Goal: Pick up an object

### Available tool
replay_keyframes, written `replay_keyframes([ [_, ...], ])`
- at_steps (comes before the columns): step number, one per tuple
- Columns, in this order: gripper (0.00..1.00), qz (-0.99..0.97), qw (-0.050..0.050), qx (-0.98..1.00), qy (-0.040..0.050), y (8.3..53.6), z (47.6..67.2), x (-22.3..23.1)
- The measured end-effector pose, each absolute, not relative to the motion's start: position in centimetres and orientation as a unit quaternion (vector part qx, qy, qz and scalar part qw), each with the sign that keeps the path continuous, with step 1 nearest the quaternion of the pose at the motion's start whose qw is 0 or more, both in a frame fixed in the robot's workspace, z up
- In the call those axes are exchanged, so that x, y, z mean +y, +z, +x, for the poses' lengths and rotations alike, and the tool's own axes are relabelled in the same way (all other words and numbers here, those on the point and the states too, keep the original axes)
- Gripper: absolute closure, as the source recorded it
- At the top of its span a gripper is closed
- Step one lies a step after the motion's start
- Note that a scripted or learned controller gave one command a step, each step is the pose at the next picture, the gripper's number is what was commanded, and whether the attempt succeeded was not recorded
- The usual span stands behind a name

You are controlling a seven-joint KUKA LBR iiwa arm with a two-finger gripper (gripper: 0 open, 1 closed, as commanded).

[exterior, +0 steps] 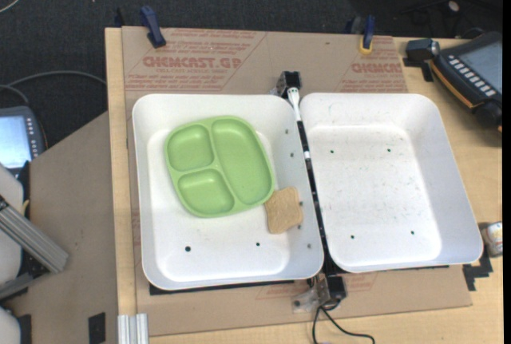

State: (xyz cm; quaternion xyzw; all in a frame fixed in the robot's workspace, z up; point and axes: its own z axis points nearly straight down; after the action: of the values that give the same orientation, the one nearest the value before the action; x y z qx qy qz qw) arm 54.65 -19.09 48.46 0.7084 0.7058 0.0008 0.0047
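Observation:
A green divided plate (219, 166) with three compartments lies in the left white bin (160, 255), towards its middle. A small tan square sponge (283, 211) rests just off the plate's lower right corner, touching or nearly touching its rim, close to the bin's right wall.
The right white bin (383, 183) sits beside the left one, its floor speckled with dark marks. Both rest on a brown board held by blue clamps (152, 25) at the back. A tablet-like device (471, 71) lies at the right edge, and cables run at the front.

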Motion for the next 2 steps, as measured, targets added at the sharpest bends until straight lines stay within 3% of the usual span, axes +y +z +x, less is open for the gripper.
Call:
replay_keyframes([
  [1, 1.0, 0.708, -0.005, 0.706, -0.0026, 38.8, 51.2, -18.9],
  [2, 1.0, 0.706, 0.011, 0.708, 0.0045, 54.5, 56.0, -19.5],
])
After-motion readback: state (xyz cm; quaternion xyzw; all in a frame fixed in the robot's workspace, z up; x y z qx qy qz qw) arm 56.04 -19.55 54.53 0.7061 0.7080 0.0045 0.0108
